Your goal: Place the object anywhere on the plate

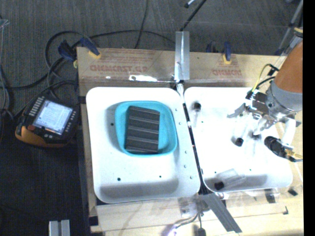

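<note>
Over on the left side of the camera view, the left bin carries a turquoise plate, squarish with rounded corners, and right on top of that plate lies the object, a dark grey ribbed block with parallel grooves running across it. It rests flat, slightly turned, well inside the plate's rim, with turquoise showing on every side of it.

Across the divider, the right bin sits just beside the left one, the two touching along their inner edges. A small dark knob-like piece stands near its upper left corner, and a clear, hard-to-read item lies along its lower edge.

Now the arm: grey wrist, orange band above it, reaching in from the right and hanging over the right bin's far side. The end effector points down and left over the white floor of that bin, well apart from the plate and the block. Its two fingers stand apart, one thin finger with a dark tip showing clearly, and nothing sits between them.

Behind the bins the wooden counter shows printed lettering, with a blue clamp at its left corner. Off to the left on the dark floor rests a handheld pendant, its screen lit.
</note>
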